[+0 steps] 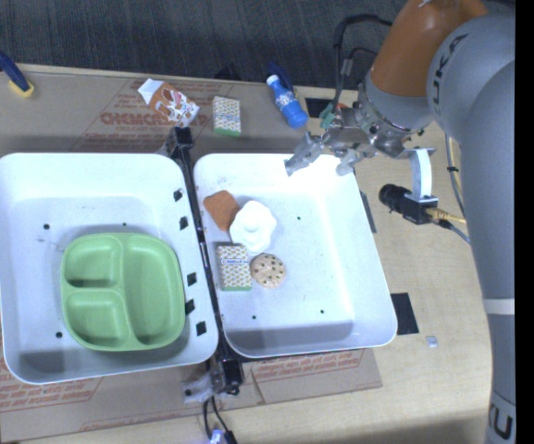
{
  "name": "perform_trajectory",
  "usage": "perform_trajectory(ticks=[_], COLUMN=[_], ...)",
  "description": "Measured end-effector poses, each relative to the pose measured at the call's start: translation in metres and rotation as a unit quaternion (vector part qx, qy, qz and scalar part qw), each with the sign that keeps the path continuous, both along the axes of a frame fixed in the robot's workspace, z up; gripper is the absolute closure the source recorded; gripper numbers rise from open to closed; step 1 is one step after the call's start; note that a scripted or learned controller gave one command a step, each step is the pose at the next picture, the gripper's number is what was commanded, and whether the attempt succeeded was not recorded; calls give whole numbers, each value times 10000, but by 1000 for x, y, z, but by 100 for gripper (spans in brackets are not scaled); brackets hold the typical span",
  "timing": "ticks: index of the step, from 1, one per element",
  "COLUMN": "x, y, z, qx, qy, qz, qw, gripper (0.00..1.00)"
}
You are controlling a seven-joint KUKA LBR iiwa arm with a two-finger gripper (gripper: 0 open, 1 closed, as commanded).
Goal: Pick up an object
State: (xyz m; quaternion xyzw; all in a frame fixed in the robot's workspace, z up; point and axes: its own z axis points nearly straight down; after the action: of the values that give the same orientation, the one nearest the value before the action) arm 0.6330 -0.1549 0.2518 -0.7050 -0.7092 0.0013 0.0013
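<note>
The gripper (320, 160) hovers over the upper edge of the right bin (341, 276), its two fingers spread apart and holding nothing. The pickable items cluster at that bin's left side: a glossy white blob-shaped piece (254, 224) overlapping an orange-brown wedge (218, 207), with a speckled round cookie (267, 270) touching a flat printed packet (233, 267). Packed this tight, a descent could likely nudge neighbours or close on two things. The smooth green divided plate (118, 289) sits in the left bin (26, 192).
</note>
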Motion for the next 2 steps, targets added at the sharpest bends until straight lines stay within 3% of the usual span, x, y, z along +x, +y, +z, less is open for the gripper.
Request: perform_trajectory(ticks=[1, 2], x=[6, 6], y=[60, 59], z=[-160, -150], qx=[-1, -6], qy=[-1, 7], qz=[6, 23], qw=[10000, 10000], gripper=[0, 100])
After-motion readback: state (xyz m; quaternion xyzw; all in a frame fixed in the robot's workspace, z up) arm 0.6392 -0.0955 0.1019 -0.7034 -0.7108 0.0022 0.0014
